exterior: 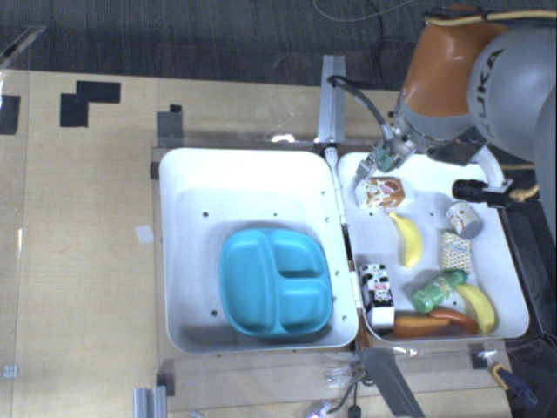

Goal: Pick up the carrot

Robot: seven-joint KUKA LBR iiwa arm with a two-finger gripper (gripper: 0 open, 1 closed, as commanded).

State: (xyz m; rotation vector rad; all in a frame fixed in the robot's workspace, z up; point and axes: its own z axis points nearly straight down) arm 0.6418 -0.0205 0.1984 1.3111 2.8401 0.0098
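The carrot (418,325) is a long orange piece lying flat along the near edge of the right bin (513,259). It sits just in front of a green bottle (438,290) and beside a black-and-white box (377,287). A darker red piece (454,318) lies against its right end. My gripper (384,158) hangs at the bin's far left corner, just above a small snack packet (383,194) and far from the carrot. The grey arm with its orange band (444,64) covers the bin's far right.
The right bin also holds a banana (407,238) in the middle, a second banana (477,306) at the near right, a patterned packet (454,252) and a small can (464,220). A blue divided plate (277,279) lies in the left bin (191,233).
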